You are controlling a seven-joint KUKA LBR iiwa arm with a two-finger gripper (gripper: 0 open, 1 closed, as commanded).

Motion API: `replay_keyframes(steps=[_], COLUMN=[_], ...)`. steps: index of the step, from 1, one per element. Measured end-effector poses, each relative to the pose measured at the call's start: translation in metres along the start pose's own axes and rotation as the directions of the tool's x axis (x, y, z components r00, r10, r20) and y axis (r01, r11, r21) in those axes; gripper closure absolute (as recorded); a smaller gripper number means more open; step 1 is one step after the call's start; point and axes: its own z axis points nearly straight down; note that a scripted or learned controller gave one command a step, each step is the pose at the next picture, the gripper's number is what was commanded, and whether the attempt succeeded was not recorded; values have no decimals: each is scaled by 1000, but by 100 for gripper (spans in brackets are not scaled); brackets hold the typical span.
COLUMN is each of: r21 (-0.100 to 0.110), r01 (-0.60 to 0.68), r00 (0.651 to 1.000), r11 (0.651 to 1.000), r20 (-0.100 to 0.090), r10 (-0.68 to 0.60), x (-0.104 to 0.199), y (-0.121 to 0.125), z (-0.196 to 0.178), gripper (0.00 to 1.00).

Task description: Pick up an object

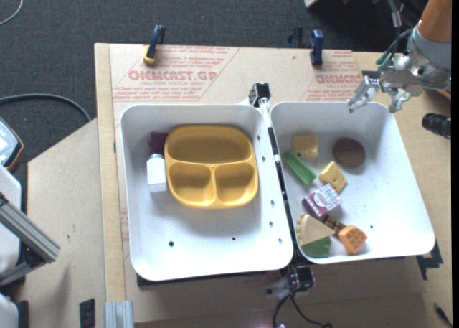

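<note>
At the right bin's (pixel 401 197) near edge lie an orange block (pixel 352 239) and a wedge (pixel 313 231), touching a green piece (pixel 318 248). Beyond them come a wrapped sweet (pixel 323 199), a cheese cube (pixel 333 176), a green stick (pixel 298 168), a brown disc (pixel 348 152) and a yellow piece (pixel 305 146). The left bin (pixel 136 219) holds a yellow tray (pixel 211 166), with a white bottle (pixel 156 173) touching its left side. Above the right bin's far right corner, the gripper (pixel 374 98) hangs open, gripping nothing.
</note>
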Motion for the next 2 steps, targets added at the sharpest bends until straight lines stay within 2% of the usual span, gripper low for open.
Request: replay_keyframes(steps=[1, 2], r21=[-15, -9], r01=[3, 2], r00=[1000, 1000], r11=[1000, 1000], r20=[3, 3], r10=[-3, -2], x=[0, -9], y=[2, 7], z=[-9, 43], gripper=[0, 0])
